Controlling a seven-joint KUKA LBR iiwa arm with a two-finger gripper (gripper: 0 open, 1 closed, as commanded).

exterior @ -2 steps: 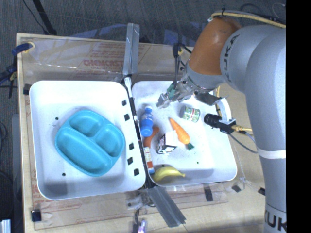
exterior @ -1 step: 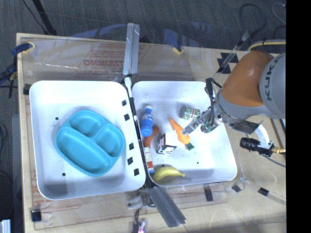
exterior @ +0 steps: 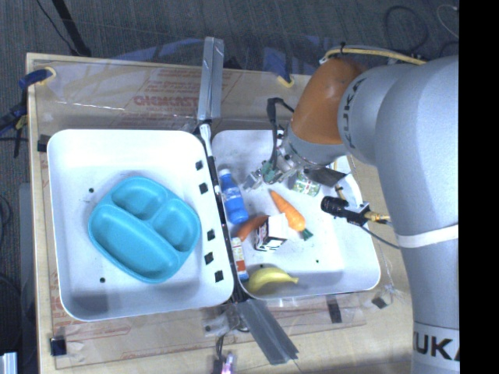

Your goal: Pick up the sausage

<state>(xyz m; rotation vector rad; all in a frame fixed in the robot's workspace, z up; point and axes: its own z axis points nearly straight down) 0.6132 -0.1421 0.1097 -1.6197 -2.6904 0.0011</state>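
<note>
The sausage [exterior: 250,227] is a short reddish-brown piece in the right bin [exterior: 355,263], lying at a slant between the blue bottle [exterior: 231,199] and a small box [exterior: 270,234] that covers its right end. My gripper [exterior: 270,173] hangs low over the back of that bin, up and to the right of the sausage and apart from it, with the carrot [exterior: 288,212] lying between them.
A banana [exterior: 270,280] lies at the right bin's front edge, with a thin tube [exterior: 238,257] along the divider. A green-labelled packet [exterior: 306,184] sits by the gripper. The left bin [exterior: 70,287] holds a blue divided plate [exterior: 144,227].
</note>
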